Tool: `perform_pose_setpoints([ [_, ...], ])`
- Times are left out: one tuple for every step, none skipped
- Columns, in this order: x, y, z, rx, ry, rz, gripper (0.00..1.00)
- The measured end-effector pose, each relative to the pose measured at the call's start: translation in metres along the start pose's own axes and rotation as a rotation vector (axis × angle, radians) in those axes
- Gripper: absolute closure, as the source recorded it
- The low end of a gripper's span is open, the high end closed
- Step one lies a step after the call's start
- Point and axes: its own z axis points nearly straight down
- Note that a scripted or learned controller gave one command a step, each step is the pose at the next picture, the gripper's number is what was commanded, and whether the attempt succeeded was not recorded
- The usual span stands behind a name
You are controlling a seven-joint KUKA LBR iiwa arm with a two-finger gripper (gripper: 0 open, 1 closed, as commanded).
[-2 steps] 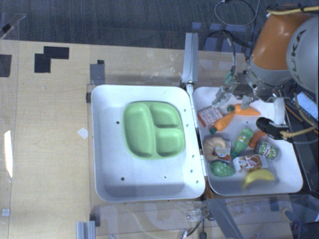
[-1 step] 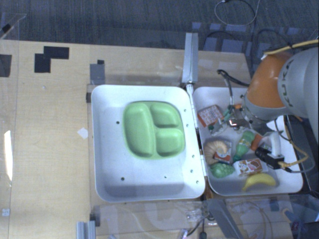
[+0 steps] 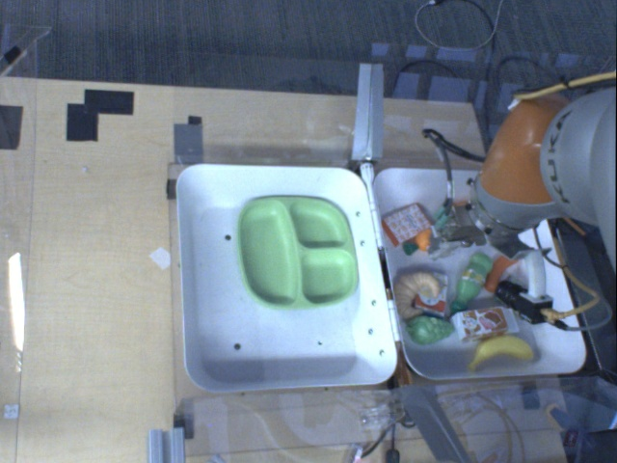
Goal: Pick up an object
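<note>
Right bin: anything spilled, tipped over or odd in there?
Nothing spilled. The right bin holds a loose jumble: banana, small cartons, green bottle. The green tray sits squarely in the left bin.

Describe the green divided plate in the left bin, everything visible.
The green divided plate is pale green, apparently smooth moulded plastic, roughly square with rounded corners. Raised ridges split it into three compartments: one long one on the view's left and two smaller ones stacked on the right. It lies flat, face up, near the middle of the left bin, resting on the bin's white floor and clear of its walls. Nothing lies in it or touches it; the gripper is over the right bin.
</note>
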Motion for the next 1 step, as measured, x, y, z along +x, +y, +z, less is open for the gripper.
perform_pose_setpoints([
  [0.0398,-0.0519,-0.1445,0.001,-0.001,-0.055,1.0],
])
